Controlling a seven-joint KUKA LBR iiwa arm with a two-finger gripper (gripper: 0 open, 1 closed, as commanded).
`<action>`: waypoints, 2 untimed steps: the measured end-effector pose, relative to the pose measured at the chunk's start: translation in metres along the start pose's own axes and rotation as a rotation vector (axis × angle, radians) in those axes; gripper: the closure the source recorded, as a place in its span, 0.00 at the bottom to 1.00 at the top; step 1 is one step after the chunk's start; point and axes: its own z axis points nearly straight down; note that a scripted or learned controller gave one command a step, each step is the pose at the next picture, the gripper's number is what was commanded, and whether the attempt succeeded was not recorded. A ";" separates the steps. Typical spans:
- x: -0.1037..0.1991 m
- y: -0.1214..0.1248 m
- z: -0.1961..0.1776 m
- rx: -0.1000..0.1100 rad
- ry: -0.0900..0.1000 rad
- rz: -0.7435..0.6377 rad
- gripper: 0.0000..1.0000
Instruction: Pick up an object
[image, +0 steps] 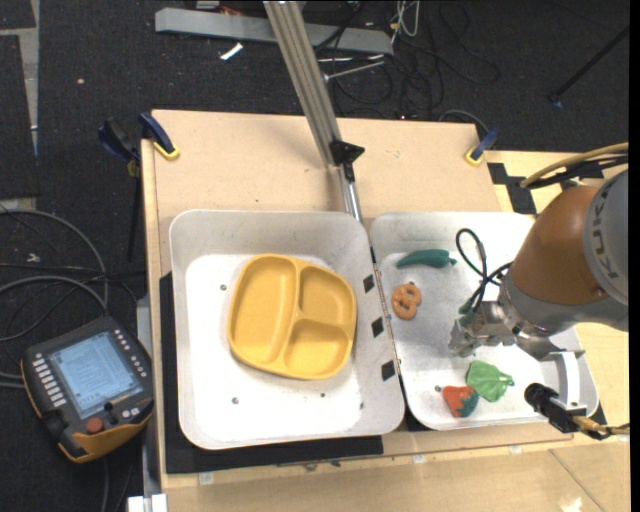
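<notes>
While your gripper (470, 335) hangs low in the right bin (440, 235), you cannot tell if it is open or closed; it is too small and blurry. Just below it to the right lies a green thing (489, 381), touching a red and orange thing (460, 400). Up and left of the gripper you see a pretzel (406, 299), then a green pepper (426, 259). Far left, a yellow plate (293, 316) sits in the left bin (200, 240).

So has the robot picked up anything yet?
Not yet, it seems. The pretzel, green pepper, green leafy piece and red piece all lie in the right bin. The gripper is low in that bin. Grabbing and lifting remain.
</notes>
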 end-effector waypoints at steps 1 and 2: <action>-0.001 0.007 -0.062 -0.007 -0.002 -0.004 1.00; 0.001 0.002 -0.122 -0.007 -0.002 -0.004 1.00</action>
